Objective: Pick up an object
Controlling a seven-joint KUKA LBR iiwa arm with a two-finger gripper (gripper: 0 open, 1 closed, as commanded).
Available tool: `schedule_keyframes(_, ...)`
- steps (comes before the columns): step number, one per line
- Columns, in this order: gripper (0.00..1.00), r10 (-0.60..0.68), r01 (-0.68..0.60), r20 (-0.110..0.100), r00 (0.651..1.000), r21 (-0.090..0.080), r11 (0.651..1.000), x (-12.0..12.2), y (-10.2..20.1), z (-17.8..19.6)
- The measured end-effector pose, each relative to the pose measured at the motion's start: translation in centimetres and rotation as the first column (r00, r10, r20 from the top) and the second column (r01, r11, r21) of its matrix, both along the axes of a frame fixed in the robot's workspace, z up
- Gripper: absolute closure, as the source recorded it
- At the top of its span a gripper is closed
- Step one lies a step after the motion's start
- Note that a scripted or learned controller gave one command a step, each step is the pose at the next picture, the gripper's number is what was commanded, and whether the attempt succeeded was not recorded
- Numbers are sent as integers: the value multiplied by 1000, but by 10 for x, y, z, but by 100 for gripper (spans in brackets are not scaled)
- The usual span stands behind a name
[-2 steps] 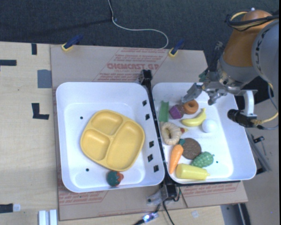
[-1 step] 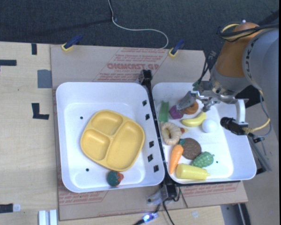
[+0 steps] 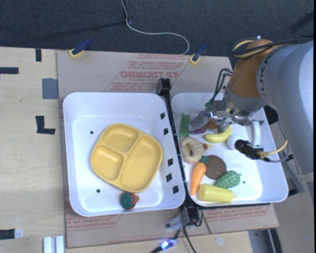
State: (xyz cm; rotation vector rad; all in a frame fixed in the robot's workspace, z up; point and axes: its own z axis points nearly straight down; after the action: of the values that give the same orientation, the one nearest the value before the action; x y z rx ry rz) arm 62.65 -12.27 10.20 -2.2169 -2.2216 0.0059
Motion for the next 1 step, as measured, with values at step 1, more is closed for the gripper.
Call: schedule_keyframes(1, 0, -1, 1, 4, 1000, -1, 1000, 0, 0, -18)
